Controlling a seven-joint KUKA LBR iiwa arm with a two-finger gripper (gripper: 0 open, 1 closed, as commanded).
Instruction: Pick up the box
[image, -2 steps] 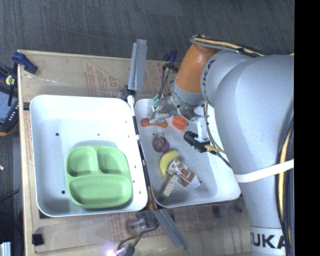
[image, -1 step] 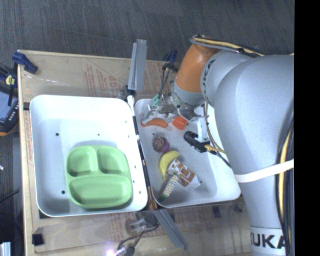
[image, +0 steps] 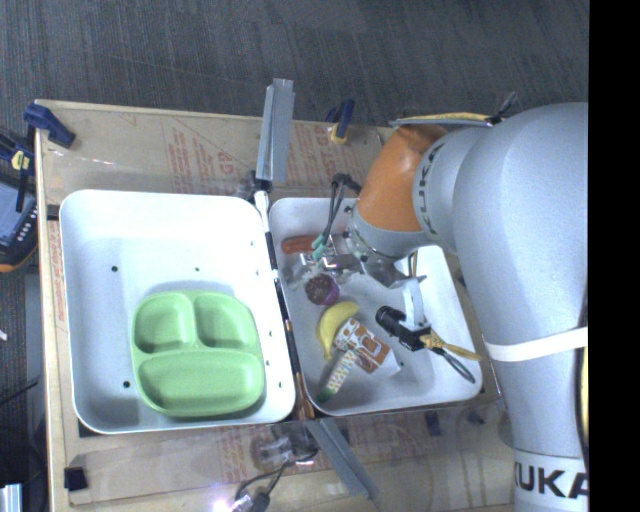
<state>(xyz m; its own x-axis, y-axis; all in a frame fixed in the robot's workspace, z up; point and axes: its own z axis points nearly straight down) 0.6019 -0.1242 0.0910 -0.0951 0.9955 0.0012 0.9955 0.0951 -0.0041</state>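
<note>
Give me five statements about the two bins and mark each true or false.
1. The green tray lies in the left bin. True.
2. The banana lies in the left bin. False: it lies in the right bin, beside the box.
3. The gripper is over the right bin. True.
4. The box is between the gripper's fingers. False: the box lies on the bin floor, apart from the gripper.
5. The green tray has one single compartment. False: it has three, two small and one long.
</note>
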